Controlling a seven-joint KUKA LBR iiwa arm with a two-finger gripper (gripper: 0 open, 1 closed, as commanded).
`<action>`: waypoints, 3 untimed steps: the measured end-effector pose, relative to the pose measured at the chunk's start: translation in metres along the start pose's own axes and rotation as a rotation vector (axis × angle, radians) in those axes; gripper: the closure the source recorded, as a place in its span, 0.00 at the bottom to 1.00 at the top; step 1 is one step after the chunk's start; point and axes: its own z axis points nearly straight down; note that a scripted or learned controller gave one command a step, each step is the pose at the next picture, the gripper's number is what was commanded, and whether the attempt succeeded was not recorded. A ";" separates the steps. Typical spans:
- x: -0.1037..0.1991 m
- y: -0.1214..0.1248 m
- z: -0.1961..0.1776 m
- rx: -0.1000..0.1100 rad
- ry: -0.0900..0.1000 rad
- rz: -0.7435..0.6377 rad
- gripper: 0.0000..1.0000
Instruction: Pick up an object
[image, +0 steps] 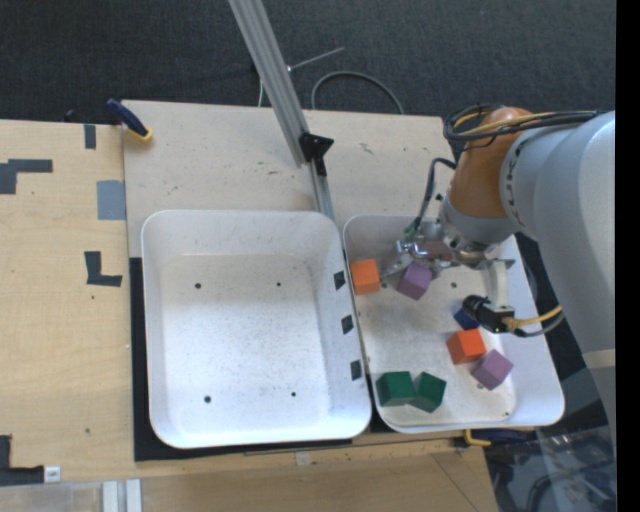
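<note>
The gripper (422, 262) pinched a purple cube (414, 282) in the right bin (540, 400); lifting it straight up seemed next.

Dark carpet floor (150, 45) across top of frame. Light wood bench (60, 330) at left with grey tape marks (110, 198). Grey metal pole (275, 80) slants from top centre. Black cable loop (355, 90) upper centre.
</note>
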 end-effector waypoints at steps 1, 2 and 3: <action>-0.002 0.000 -0.010 0.001 0.000 0.002 1.00; -0.072 -0.022 -0.232 -0.009 -0.004 0.004 1.00; -0.089 -0.001 -0.382 -0.011 -0.004 0.000 1.00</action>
